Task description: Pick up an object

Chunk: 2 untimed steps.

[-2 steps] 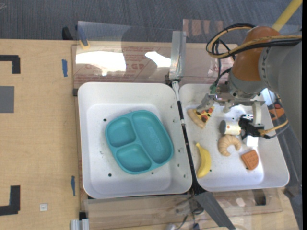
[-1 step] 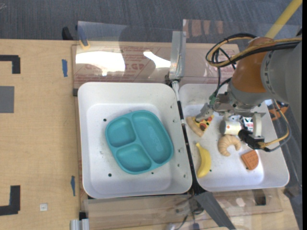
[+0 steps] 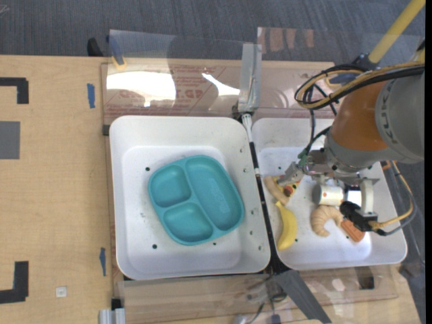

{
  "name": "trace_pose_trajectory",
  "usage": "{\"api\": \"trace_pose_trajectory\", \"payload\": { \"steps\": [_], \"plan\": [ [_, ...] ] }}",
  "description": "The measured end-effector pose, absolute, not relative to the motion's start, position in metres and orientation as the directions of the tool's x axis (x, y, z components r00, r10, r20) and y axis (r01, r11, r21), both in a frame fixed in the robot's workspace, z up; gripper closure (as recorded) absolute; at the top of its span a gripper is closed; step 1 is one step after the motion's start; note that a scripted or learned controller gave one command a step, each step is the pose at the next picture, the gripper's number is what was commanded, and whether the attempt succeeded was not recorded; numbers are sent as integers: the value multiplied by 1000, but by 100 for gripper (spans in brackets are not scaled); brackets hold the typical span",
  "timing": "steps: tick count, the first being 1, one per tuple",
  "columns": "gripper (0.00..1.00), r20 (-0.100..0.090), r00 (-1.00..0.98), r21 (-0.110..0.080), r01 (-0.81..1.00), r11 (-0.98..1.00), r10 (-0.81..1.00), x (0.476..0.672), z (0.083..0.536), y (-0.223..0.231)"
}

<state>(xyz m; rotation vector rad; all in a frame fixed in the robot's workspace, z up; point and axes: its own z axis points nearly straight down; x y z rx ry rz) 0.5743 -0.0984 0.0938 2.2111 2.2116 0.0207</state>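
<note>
Banana (image 3: pixel 287 227) is my pick for the grab. It lies in the lower middle of the frame, inside the right bin (image 3: pixel 391 250), lengthwise along that bin's left wall and just beside it.

Gripper (image 3: pixel 301 171) hangs above and a bit right of it in the frame, low over the bin. Can't tell whether it's open or closed, since the wrist hides too much; nothing visibly held. Just below-left of the gripper sits a small pale item (image 3: pixel 279 187) w/ dark and red bits; can't tell what it is. It's near the banana's upper tip, maybe touching. Croissant (image 3: pixel 325 220) lies right of the banana, apart from it, and an orange piece (image 3: pixel 351 230) is just past the croissant. Arm (image 3: pixel 368 123) comes in from the frame's right edge.

Handling, as a guess: banana looks like a toy, so prob light, stiff and smooth-skinned, so it may slip or roll in the grip. Best hold is across the middle, jaws square to its length, where the curve is thickest. The wall close on its left leaves little room on that side.

Left bin (image 3: pixel 135 147) holds only a teal tray (image 3: pixel 196 198), flat and wide, a poor choice for a pinch.
</note>
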Motion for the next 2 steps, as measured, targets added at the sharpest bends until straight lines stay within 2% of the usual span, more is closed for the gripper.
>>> {"api": "trace_pose_trajectory", "payload": {
  "steps": [1, 2],
  "plan": [
    [0, -1, -1, 19, 1000, 1, 1000, 511, 93, -94],
    [100, 1, -2, 24, 1000, 2, 1000, 513, 103, -92]
  ]
}}
